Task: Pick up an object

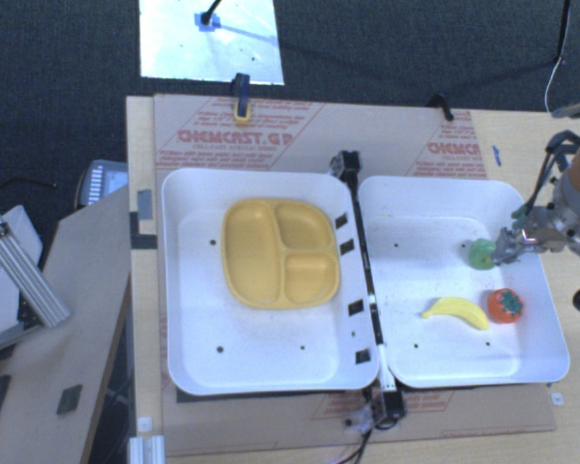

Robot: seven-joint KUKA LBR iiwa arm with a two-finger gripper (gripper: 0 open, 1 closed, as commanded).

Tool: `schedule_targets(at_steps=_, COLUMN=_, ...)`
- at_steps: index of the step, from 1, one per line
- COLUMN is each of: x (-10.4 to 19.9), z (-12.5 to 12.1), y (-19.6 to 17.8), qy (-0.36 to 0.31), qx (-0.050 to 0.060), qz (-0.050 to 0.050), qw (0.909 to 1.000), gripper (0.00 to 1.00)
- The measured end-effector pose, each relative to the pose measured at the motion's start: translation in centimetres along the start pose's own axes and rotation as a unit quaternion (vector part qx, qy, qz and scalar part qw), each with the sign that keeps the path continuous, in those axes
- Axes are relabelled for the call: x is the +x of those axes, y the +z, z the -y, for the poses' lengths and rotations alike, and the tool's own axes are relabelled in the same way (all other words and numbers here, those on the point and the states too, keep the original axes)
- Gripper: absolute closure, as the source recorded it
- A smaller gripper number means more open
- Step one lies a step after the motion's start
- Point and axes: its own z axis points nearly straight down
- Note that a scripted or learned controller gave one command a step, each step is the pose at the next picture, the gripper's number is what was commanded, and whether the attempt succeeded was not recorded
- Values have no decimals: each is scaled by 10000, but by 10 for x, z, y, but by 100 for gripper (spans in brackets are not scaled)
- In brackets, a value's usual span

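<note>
Gripper [507, 246] low over the right bin [435, 370], coming in from the right edge of the view on the grey arm [572, 216]. Its tip sits right at a small green object [480, 253], touching or just beside it; whether the object is actually grasped cannot be told from this angle, and the gripper's own state cannot be told either. The green object lies in the upper right part of the right bin, near the far wall. Below it, toward the near right corner, a small red-orange fruit with a green top [505, 304] rests on the bin floor. Just beside that, to its left, a yellow banana [456, 311] lies on its side, curved, close to the red-orange fruit but seemingly not touching it. All three items sit in the right half of this bin. The left bin [188, 356] holds a yellow divided plate [278, 252], flat, roughly centred, with one large compartment on the left and two smaller ones on the right; nothing visible in the compartments. The two bins stand side by side, their rims meeting along a dark strip with clips. Both rest on a sheet of printed cardboard [271, 129] spread over the counter [140, 143]. A yellow clamp [242, 104] grips the cardboard's far edge.
</note>
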Motion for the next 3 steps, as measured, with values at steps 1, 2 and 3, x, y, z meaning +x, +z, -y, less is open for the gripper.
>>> schedule_targets(at_steps=1, x=4, z=-8, y=-46, qy=-10, qx=-2, qz=-1, qw=10000, gripper=100)
schedule_targets(at_steps=2, x=56, z=-12, y=-36, qy=-30, qx=21, qz=-18, qw=10000, gripper=100)
schedule_targets(at_steps=3, x=106, z=-16, y=-29, qy=-32, qx=21, qz=-19, qw=10000, gripper=100)
